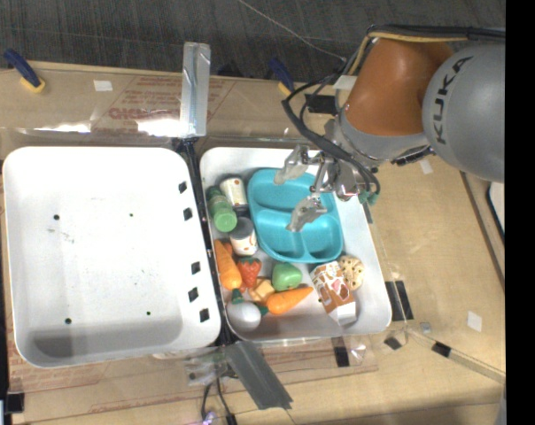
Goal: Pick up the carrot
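At the near edge of the right bin [374,321] lies a white egg-shaped piece [244,314], and just beside it the carrot [288,300], on its side with the tip pointing right, untouched. A green apple-like piece [286,276] sits just behind it, a printed carton [333,288] to its right and a second orange carrot-like piece [228,266] to its left by the bin wall. Farther back a blue divided tray [272,228] fills the bin's middle, with a green bottle [221,212] and small jars alongside. Over the tray hangs the hand [303,193], its metal fingers [307,212] spread apart with nothing between them. The left bin [37,343] stands beside it on the worktop [445,282]
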`<state>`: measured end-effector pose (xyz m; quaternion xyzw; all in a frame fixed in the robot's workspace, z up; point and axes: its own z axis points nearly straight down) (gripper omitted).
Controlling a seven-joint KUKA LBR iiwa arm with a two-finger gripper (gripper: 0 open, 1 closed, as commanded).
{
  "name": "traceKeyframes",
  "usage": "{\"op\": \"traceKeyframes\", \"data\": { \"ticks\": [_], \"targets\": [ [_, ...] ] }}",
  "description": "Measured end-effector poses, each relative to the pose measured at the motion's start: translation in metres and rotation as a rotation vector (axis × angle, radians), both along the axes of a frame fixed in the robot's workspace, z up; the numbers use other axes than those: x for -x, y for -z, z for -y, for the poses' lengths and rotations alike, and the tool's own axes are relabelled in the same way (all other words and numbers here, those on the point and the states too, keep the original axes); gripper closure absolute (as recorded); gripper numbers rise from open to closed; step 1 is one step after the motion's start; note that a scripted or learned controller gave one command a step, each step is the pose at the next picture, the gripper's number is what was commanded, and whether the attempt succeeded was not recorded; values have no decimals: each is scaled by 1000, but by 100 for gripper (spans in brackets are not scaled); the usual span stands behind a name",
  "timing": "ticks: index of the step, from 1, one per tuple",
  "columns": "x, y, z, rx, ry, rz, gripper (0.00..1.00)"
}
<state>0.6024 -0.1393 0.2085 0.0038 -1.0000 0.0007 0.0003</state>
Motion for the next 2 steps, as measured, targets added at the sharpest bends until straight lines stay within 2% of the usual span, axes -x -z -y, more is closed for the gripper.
{"op": "traceKeyframes", "data": {
  "ticks": [1,2],
  "targets": [
    [30,97,-6,-1,265,13,0],
    [95,108,-39,11,77,29,0]
  ]
}}
